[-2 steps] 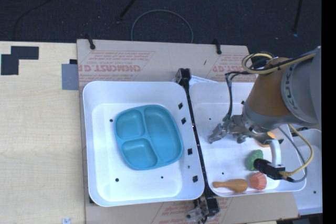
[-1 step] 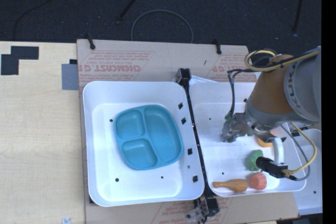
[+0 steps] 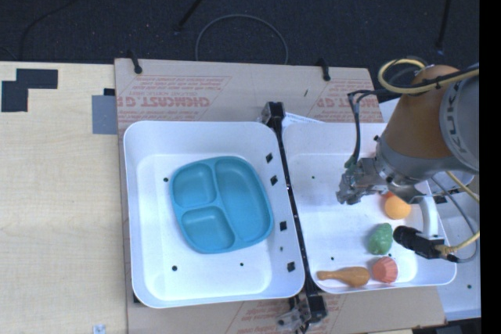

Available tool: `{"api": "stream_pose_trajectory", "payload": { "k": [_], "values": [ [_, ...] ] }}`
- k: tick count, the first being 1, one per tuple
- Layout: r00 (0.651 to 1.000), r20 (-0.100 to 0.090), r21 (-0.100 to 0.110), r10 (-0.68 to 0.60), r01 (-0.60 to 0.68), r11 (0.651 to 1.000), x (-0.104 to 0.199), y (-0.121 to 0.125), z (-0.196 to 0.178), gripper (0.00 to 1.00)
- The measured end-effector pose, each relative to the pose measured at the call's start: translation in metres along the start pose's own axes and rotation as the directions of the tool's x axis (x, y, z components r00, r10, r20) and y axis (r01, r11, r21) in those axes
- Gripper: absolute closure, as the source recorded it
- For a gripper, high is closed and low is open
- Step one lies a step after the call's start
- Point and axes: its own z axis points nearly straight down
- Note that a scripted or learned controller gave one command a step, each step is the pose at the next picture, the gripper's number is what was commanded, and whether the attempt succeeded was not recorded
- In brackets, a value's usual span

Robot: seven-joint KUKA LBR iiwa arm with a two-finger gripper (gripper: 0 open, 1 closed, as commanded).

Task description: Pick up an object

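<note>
My gripper (image 3: pixel 350 192) hangs low over the middle of the right bin (image 3: pixel 329 145), at the end of the grey and orange arm that comes in from the right. Its fingers are dark and small against the white floor. An orange ball (image 3: pixel 397 206) lies just to its right, partly under the arm. Below that sit a green lumpy object (image 3: pixel 380 238), a red-orange round fruit (image 3: pixel 384 270) and a tan drumstick-shaped piece (image 3: pixel 344 275) near the bin's front wall. I see nothing between the fingers.
The left bin (image 3: pixel 149 168) holds a blue three-compartment plate (image 3: pixel 221 204). A black clamp bar (image 3: pixel 283 199) runs between the two bins. A black cable connector (image 3: pixel 419 242) hangs beside the green object.
</note>
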Motion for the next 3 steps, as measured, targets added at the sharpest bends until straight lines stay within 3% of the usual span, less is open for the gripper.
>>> {"api": "stream_pose_trajectory", "payload": {
  "k": [2, 3],
  "values": [
    [1.0, 0.001, -0.002, 0.0, 0.0, 1.0, -0.016, 0.0, -0.098, 1.0],
    [1.0, -0.001, 0.001, -0.004, 0.004, 1.0, 0.032, 0.017, -0.089, 1.0]
  ]
}}
